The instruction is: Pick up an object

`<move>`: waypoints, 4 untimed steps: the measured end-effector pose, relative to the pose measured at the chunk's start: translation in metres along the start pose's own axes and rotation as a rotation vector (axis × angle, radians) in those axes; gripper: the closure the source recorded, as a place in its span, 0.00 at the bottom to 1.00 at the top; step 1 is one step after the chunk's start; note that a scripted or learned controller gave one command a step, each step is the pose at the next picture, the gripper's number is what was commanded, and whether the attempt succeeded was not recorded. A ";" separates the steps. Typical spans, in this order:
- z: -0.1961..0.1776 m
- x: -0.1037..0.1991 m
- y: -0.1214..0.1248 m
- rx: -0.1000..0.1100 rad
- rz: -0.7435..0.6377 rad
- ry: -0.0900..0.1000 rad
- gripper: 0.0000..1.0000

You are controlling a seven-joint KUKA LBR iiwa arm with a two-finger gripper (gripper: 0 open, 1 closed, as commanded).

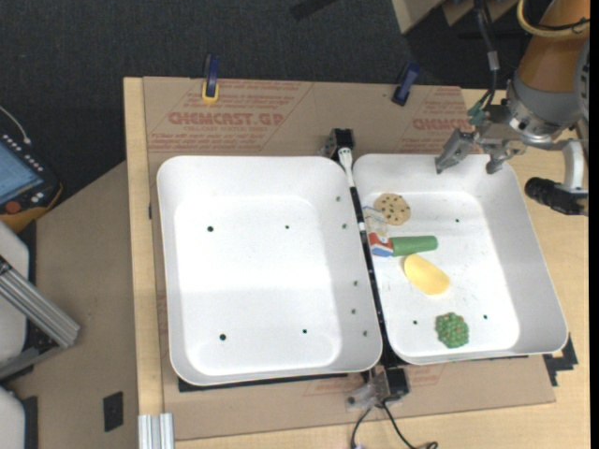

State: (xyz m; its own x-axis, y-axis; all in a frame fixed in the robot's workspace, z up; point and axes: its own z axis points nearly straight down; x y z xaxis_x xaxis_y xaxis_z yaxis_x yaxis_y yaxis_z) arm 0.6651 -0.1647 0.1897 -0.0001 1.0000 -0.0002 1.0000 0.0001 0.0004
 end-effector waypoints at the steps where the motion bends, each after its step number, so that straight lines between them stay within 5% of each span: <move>1: 0.008 -0.026 -0.122 0.009 0.008 0.002 0.00; 2: -0.120 -0.054 -0.056 -0.019 -0.002 -0.009 0.00; 3: -0.251 -0.026 -0.145 -0.018 -0.001 -0.005 0.00; 4: -0.252 -0.026 -0.142 -0.006 -0.001 -0.004 1.00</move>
State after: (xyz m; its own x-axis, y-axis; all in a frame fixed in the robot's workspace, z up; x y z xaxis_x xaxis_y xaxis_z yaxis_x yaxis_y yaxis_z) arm 0.5226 -0.1906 0.4416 -0.0013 1.0000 -0.0045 1.0000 0.0013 0.0064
